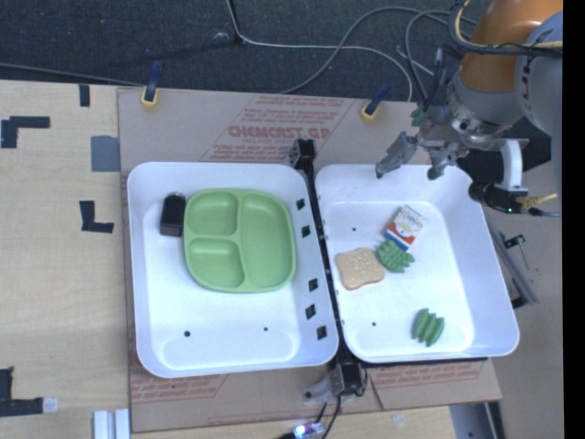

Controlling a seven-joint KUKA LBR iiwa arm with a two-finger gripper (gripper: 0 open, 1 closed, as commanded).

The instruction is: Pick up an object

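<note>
While the two-finger gripper [413, 165] hangs with jaws spread and nothing between them over the far rim of the right white plastic bin [484, 273], every object lies below and well apart from it.

Nearest below the jaws, the small red, white and blue carton [405, 226] touches a knobbly dark-green toy [395, 257] and a flat tan bread-shaped slice [358, 268]; a descent there could nudge neighbours or close on two. A ridged green piece [427, 326], farthest off, sits alone, likely slippery.
</note>
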